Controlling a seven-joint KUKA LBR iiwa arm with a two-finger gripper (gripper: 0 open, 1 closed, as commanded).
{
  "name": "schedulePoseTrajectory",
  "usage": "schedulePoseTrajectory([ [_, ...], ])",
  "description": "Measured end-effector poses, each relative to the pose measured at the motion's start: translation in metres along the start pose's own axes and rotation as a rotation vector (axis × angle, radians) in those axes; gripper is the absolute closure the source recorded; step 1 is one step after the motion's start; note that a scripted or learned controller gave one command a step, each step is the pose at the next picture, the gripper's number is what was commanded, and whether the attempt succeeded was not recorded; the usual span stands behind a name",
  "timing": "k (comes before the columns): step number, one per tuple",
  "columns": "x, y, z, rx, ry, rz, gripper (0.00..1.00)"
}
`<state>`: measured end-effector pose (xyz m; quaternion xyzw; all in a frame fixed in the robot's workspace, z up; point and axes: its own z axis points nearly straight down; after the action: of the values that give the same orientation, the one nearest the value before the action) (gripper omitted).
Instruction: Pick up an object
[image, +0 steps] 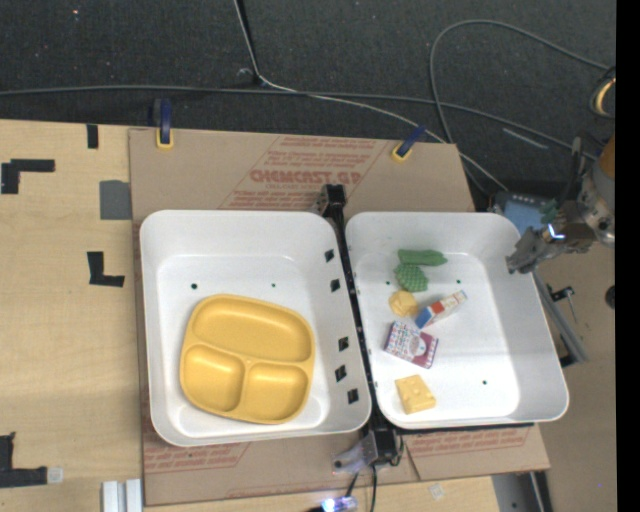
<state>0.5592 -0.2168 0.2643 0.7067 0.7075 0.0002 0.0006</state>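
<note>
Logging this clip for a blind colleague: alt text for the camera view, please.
The grey claw hangs at the right white bin's outer edge, above its small items. A yellow plastic divided tray lies in the left white bin.

Even, fairly bright overhead light falls across the bench, and the white bins (500, 400) near the gripper (535, 248) glare softly along their rims. Shadows are faint and short. The picture is slightly soft and grainy, with the gripper itself blurred at the edge.
</note>
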Motion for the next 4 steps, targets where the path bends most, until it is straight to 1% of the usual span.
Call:
schedulePoseTrajectory([
  [1, 0.051, 0.006, 0.013, 0.003, 0.001, -0.004, 1.00],
  [2, 0.110, 0.012, 0.014, 0.002, 0.001, -0.004, 1.00],
  [4, 0.220, 0.037, 0.041, 0.003, 0.001, -0.005, 1.00],
])
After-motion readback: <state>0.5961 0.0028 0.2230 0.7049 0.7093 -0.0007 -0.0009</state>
